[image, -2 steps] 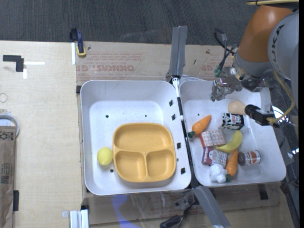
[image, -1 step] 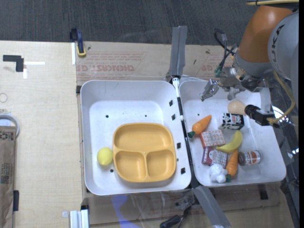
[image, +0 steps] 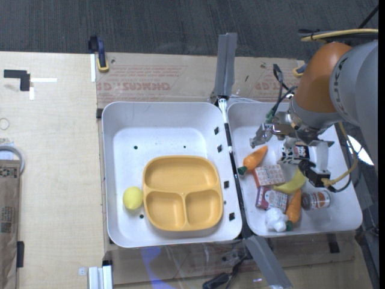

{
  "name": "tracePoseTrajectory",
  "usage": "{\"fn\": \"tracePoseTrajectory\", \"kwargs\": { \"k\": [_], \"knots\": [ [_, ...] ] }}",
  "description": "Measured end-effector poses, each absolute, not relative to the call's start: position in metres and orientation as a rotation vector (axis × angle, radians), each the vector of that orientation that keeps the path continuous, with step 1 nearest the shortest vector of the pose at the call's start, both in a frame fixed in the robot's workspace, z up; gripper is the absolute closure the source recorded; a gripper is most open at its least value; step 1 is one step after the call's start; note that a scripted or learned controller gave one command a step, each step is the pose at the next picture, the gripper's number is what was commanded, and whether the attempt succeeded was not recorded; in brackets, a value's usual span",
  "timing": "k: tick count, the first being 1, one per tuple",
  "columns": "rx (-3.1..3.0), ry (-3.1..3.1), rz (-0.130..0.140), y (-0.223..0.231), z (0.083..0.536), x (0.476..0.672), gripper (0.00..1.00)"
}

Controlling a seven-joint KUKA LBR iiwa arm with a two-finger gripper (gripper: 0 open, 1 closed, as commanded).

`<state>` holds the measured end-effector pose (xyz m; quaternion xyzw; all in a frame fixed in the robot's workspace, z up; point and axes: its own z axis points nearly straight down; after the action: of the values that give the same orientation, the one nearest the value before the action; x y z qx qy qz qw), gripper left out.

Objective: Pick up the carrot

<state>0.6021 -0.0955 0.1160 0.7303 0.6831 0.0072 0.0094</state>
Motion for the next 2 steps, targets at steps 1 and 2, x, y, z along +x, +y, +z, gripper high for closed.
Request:
{"fn": "tracePoseTrajectory", "kwargs": {
  "k": [1,2],
  "knots": [
    [2.58,1.742,0.048,-0.0999,0.1091,0.5887,0.0],
    [2.232,2.168,0.021,-0.1016,0.1082,0.5806,0.0]
  ]
}}
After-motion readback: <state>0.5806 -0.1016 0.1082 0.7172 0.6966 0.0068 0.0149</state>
